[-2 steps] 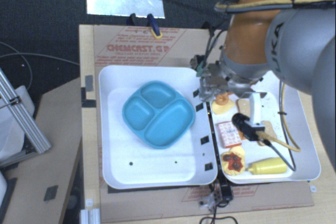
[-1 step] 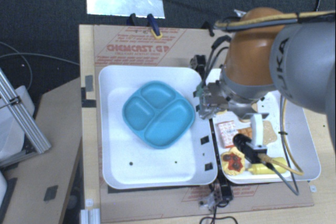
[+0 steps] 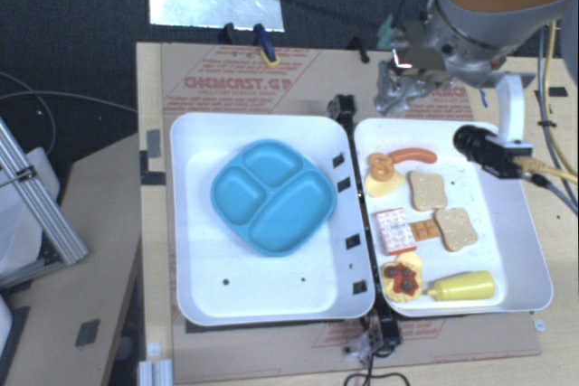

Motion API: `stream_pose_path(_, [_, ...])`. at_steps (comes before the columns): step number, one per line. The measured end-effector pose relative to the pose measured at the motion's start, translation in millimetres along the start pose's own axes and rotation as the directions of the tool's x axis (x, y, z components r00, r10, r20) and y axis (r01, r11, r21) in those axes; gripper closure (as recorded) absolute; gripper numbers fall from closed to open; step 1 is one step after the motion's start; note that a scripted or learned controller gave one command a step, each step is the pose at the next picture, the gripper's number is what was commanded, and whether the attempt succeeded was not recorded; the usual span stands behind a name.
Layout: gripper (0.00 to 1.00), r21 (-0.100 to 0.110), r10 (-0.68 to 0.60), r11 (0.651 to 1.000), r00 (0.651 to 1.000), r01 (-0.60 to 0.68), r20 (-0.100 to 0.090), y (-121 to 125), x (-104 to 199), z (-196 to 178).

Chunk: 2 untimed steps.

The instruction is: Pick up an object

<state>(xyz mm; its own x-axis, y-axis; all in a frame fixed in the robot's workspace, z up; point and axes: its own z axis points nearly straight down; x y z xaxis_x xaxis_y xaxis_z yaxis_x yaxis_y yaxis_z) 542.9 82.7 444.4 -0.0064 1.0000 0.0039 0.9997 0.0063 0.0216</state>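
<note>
right bin (image 3: 525, 221), near to far: yellow mustard bottle (image 3: 463, 287) lying flat, 2 bread slices (image 3: 441, 208), a waffle (image 3: 394, 230), pretzel (image 3: 380, 165), sausage (image 3: 412, 155). left bin (image 3: 194, 221) holds a blue 3-part plate (image 3: 271, 197). cardboard on the desk reads "chemcast gp" (image 3: 237, 83). hand (image 3: 404, 91) above the far rim; grip unclear, cannot tell.

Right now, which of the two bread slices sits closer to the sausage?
The upper bread slice, lying just below the sausage. The other slice lies lower in the right bin, beside the waffle and nearer the yellow mustard bottle.
</note>
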Motion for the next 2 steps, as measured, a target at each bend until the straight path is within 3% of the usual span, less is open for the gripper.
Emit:
stream_pose_path(1, [1.0,0.027,-0.013,1.0,1.0,0.013,0.0,-58,140,63])
stream_pose_path(2, [1.0,0.029,0.01,1.0,1.0,-0.01,0.007,-60,92,166])
